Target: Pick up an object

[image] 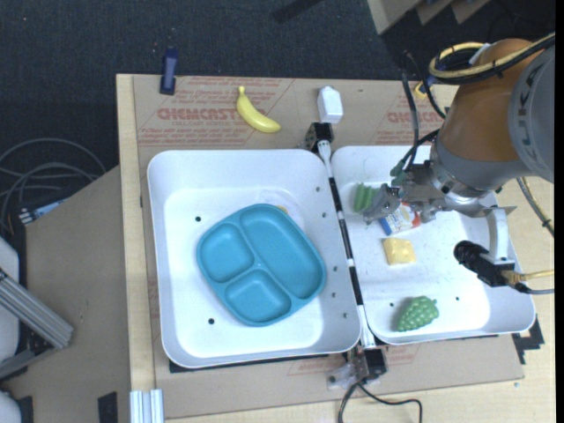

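Here we are above the bench (220, 117), two white bins side by side. The left bin (176, 188) carries a blue divided plate (258, 263), three compartments, lying tilted near the middle. Over in the right bin (467, 311), the grey arm with its orange band (480, 104) reaches in from the right and is down low at the bin's upper left part. The tool (394, 203) sits right among a small cluster there: a green item (364, 196) just to its left, close to the divider, and a small blue-and-white piece with a touch of red (397, 221) right beneath it. Whether the tool is spread or closed, I cannot tell; the wrist and the clutter hide that.

Below the cluster, a pale yellow chunk (399, 252) lies apart on the bin floor. Further toward the near edge, a green bunch of grapes (417, 313) rests alone. A black cylindrical part (476, 261) juts out at the arm's side, over the right bin.

Behind the bins, a yellow banana (256, 113) lies on the bench, with a small blue object (168, 70) at the far left corner and a white block (330, 104) near the divider's top.
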